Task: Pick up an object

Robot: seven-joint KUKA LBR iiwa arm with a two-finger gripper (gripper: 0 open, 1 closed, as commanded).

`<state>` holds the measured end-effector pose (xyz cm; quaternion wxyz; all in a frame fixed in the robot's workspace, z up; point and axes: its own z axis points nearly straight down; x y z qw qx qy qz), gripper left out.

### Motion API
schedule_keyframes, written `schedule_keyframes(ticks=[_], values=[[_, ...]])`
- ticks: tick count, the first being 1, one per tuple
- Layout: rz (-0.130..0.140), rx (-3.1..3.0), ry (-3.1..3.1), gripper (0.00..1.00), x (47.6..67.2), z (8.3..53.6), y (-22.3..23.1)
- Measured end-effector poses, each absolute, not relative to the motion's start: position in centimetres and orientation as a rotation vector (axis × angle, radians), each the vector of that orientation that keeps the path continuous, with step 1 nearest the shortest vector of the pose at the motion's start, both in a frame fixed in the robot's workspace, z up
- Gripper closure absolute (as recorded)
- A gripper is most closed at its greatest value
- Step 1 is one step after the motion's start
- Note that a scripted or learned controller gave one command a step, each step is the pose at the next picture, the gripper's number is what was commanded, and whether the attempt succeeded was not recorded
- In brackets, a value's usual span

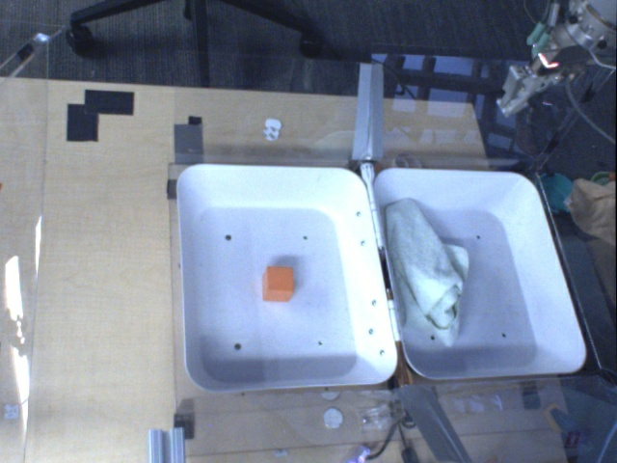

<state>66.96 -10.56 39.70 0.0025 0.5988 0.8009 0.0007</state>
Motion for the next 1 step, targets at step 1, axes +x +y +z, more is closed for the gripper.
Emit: schedule_keyframes(ticks=[1], values=[[0.002, 1.814, 2.558, 1.00, 66.94, 40.72, -11.39]])
